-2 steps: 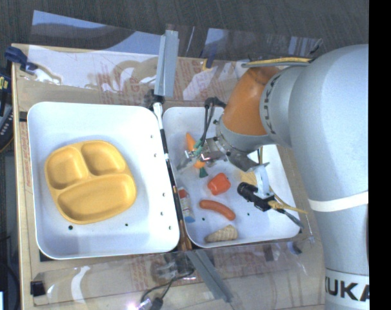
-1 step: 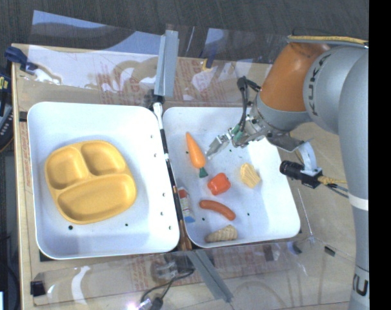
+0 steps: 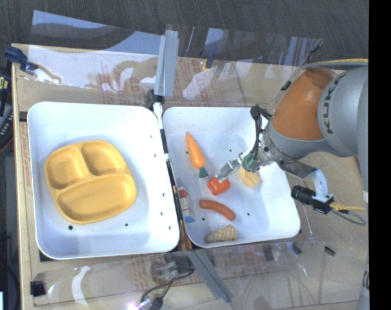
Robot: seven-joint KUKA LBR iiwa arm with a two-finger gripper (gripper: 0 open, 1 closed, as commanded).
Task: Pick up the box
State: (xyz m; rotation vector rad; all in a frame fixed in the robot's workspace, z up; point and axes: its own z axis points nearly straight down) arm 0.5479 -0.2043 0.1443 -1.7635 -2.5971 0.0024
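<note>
Over right bin (image 3: 282,221), claw (image 3: 237,166) low.

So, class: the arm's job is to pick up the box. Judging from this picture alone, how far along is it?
Done: the arm has reached into the right bin, and the claw sits low among the toy food, by the red piece and pale yellow block. In hand: nothing visibly gripped. Left: I cannot tell which item is the box, perhaps that block; grasping and lifting it remain.
</note>
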